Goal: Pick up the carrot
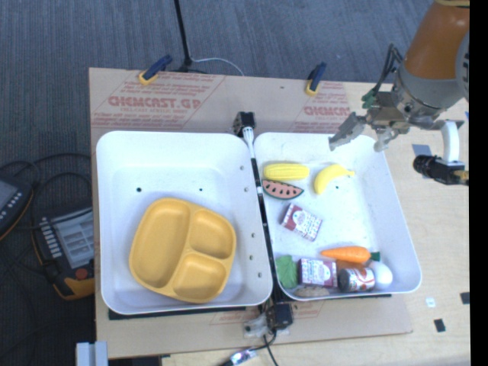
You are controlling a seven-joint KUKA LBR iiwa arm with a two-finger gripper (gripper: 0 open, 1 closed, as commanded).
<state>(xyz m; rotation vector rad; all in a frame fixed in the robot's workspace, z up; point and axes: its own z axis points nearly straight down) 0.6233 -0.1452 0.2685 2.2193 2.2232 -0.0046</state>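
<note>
The carrot (347, 255) looks light, stiff and smooth, so you should grip it across its thick middle; your tool (358, 138) hangs released above the right bin (396, 204).

Grey robot arm (446, 44) with a wide orange band above the wrist, ending in a grey metal two-fingered pincer (360, 137).

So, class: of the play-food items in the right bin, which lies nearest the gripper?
The yellow banana, in the bin's upper part just below the open gripper; the orange carrot lies much farther down.
</note>
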